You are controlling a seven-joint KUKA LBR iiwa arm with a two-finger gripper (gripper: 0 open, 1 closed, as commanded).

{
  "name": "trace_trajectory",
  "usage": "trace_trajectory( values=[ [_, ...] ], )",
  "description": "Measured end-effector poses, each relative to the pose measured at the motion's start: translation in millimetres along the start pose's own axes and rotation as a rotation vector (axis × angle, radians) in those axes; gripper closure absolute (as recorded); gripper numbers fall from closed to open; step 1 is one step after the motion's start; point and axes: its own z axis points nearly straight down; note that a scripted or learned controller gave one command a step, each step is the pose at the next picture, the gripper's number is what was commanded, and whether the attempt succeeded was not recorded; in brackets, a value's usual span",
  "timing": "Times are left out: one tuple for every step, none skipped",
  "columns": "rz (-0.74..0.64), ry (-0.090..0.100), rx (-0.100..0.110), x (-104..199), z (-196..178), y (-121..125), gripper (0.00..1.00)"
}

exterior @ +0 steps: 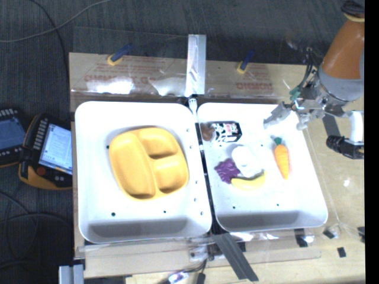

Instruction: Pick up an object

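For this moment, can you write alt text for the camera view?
The robot hand hovers over the right bin's far right corner, above a toy carrot, with a banana, a white object, purple grapes and a black-and-white toy nearby. The left bin holds a yellow divided plate.

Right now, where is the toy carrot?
The toy carrot lies in the right bin, near its right wall, just right of the white object and the banana, below the gripper.
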Motion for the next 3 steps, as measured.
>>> trace_trajectory(
  values=[
    [-0.068,0.003,-0.005,-31,129,-12,0.0],
    [-0.069,0.005,-0.003,-29,121,-12,1.0],
    [-0.148,0.0,-0.002,-35,78,-4,1.0]
  ],
)
